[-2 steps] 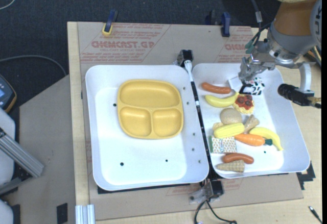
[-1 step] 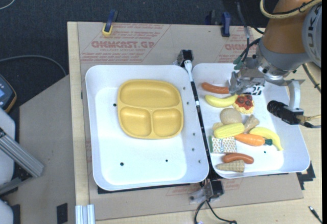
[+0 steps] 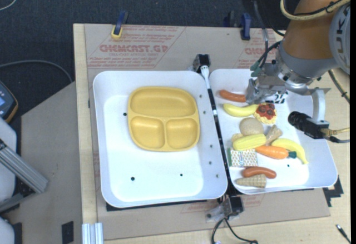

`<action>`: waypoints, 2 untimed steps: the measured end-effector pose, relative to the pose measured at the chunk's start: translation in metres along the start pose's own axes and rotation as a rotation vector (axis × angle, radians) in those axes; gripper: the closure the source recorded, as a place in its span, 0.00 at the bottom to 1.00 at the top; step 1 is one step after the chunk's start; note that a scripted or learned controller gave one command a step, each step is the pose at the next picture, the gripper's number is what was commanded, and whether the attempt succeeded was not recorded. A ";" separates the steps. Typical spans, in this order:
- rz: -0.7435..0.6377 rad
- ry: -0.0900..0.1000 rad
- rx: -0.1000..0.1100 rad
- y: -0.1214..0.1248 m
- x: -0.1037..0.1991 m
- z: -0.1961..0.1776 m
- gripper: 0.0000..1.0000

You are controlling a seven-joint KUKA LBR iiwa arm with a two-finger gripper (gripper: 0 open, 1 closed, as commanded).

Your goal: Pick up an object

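Cardboard is covering the bench, and two shallow white bins are sitting on it side by side: the left bin is holding a yellow divided tray, while the right bin is crowded with toy food. The gripper is hanging low over the far end of that pile, close above a banana and a small sausage, with a red strawberry-like piece just beside it (how its jaws are standing I cannot tell — the wrist is hiding them). Nothing is visibly lifted.

Crowding is looking like the main risk here. The banana, the sausage and the red piece are lying nearly touching, so a descent may be landing on two at once, or nudging one aside rather than straddling it. Rounded, slick shapes such as the banana are likely to squirt out sideways under a closing grip — and the nearby bin wall is leaving little room to correct.
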State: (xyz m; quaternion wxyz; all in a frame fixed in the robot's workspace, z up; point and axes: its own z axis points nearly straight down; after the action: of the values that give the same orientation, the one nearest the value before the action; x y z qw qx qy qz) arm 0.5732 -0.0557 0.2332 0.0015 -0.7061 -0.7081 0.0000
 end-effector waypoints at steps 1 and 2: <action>0.004 -0.001 0.002 -0.007 0.001 0.015 1.00; 0.003 -0.001 0.001 -0.007 -0.002 0.017 1.00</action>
State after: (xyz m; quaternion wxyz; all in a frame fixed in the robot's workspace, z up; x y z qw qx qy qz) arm 0.5659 -0.0578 0.2166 0.0015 -0.7073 -0.7070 0.0007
